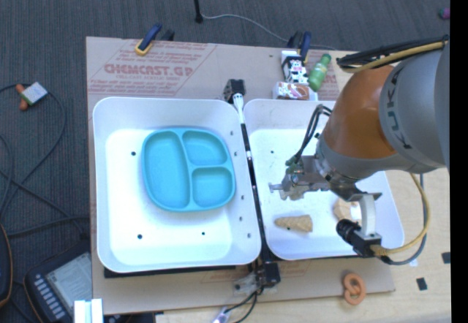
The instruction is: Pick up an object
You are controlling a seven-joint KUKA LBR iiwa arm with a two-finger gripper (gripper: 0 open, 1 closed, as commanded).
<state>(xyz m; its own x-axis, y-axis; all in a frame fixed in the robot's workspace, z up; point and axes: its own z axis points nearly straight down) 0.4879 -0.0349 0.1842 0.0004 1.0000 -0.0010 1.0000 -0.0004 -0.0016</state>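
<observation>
The metal pincer (291,191) hangs over the right white bin (272,234), above the tan cone-shaped snack (294,223) (nothing picked yet); I cannot tell its state.

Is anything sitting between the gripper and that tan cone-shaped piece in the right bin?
Nothing visible. The gripper hangs just above the tan cone-shaped piece, with bare floor of the right bin between them.

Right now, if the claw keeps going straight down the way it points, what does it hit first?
Probably the bare white floor of the right bin. The claw hangs above it, and the tan cone-shaped piece lies just nearer the camera, apparently off that line. Depth is unclear from this slanted view.
</observation>
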